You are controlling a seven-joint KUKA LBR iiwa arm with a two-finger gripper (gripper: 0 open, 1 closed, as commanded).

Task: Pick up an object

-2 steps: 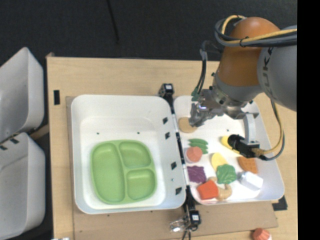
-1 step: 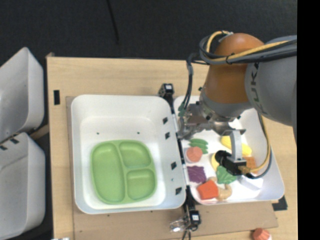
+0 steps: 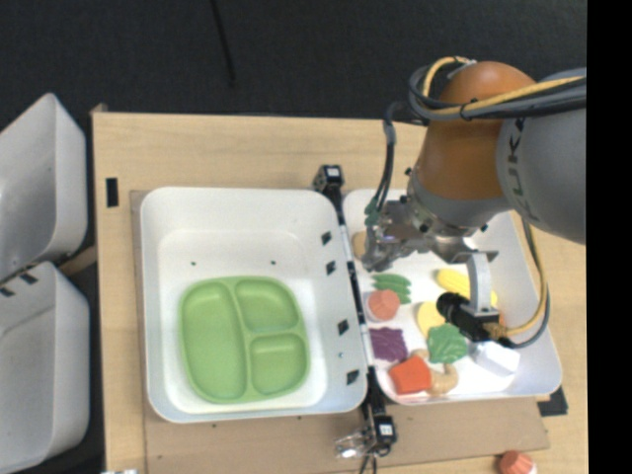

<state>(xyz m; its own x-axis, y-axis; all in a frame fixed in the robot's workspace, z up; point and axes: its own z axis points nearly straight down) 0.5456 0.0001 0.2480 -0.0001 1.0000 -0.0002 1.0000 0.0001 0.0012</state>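
The right bin (image 3: 538, 363) holds several toy foods: a carrot-like piece with green leaves (image 3: 392, 284), a pink round piece (image 3: 383, 305), a purple piece (image 3: 387, 343), an orange-red block (image 3: 411, 374), a green leafy piece (image 3: 447, 343), a yellow piece (image 3: 432, 315) and a yellow banana-like piece (image 3: 454, 280). My gripper (image 3: 380, 250) hangs low over the bin's far left part, just above the carrot piece. I see nothing between its fingers.
The left bin (image 3: 158, 225) holds a green divided tray (image 3: 245, 339). The arm's orange band (image 3: 469, 136) and grey body cover the right bin's far half. A black clip (image 3: 329, 178) sits at the bins' far junction. A small orange object (image 3: 512, 461) lies on the bench's front right.
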